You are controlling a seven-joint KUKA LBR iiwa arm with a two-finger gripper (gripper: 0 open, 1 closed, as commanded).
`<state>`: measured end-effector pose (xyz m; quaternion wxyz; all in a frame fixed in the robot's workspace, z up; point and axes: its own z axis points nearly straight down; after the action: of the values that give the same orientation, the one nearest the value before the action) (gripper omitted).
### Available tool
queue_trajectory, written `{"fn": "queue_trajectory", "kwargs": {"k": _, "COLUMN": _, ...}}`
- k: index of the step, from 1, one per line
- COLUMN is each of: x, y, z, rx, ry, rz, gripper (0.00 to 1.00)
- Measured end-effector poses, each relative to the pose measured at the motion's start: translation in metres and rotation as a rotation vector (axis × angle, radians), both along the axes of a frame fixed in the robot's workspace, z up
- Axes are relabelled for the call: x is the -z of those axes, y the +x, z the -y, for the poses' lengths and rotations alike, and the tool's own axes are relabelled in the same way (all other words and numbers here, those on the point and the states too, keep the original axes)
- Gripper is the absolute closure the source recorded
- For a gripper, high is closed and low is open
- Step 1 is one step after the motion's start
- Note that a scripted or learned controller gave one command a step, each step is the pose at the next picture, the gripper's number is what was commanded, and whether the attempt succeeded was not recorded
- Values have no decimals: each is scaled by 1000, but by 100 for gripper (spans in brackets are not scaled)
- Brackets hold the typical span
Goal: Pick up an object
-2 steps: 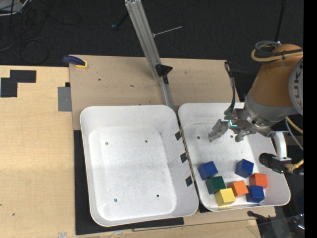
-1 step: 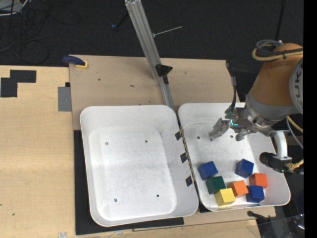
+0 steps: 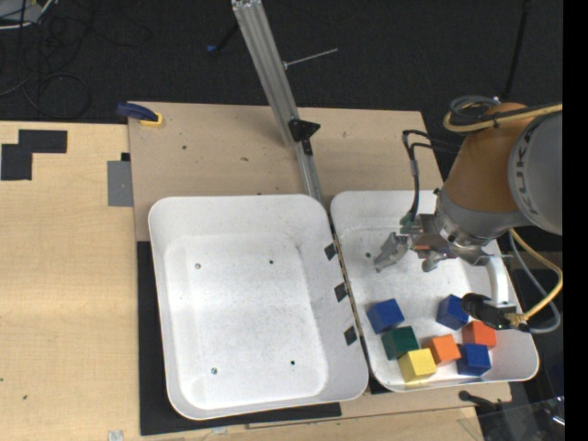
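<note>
With the gripper [image 3: 411, 251] hanging over the right bin [image 3: 367, 211], jaws spread and holding nothing, it should drop straight onto the blue cube [image 3: 385, 314] just below, which stands apart from the cluttered blocks.

1. The arm [image 3: 542, 168] is a thick, rounded grey casing with dark lettering on its side.
2. A broad orange band [image 3: 487, 159] wraps it above the wrist.
3. Black and yellow cables [image 3: 533, 288] loop around it.
4. The gripper [image 3: 409, 254] is small, bare grey metal.
</note>
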<state>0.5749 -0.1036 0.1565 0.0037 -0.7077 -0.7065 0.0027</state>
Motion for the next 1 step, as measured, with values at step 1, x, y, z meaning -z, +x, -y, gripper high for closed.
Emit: {"fn": "queue_trajectory", "kwargs": {"k": 1, "x": 63, "y": -2, "z": -5, "rx": 2, "ry": 0, "rz": 2, "gripper": 0}}
